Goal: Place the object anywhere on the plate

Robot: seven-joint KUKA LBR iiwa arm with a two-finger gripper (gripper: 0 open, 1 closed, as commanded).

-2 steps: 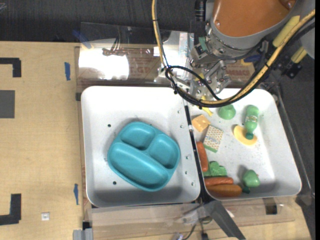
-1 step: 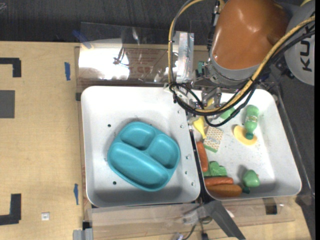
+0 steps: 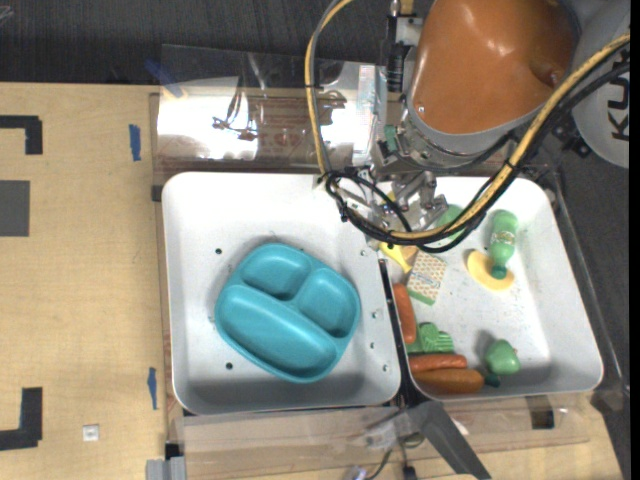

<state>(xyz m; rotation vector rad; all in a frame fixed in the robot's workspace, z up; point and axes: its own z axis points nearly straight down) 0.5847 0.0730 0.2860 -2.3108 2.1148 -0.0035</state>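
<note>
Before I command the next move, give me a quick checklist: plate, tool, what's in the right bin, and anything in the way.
1. Plate ready in the left bin: ok, teal, three compartments, nothing lying in them.
2. Tool over the right bin, near the divider: ok.
3. Object held in the tool: cannot tell, cables and the wrist cover it.
4. Objects left to pick: ok, a carrot, a sausage, a green bottle and other toy foods lie in the right bin.
5. Path from the tool to the plate: ok, only bare bin floor between.
6. Cable slack: cannot tell, loops hang close beneath the wrist.
</note>
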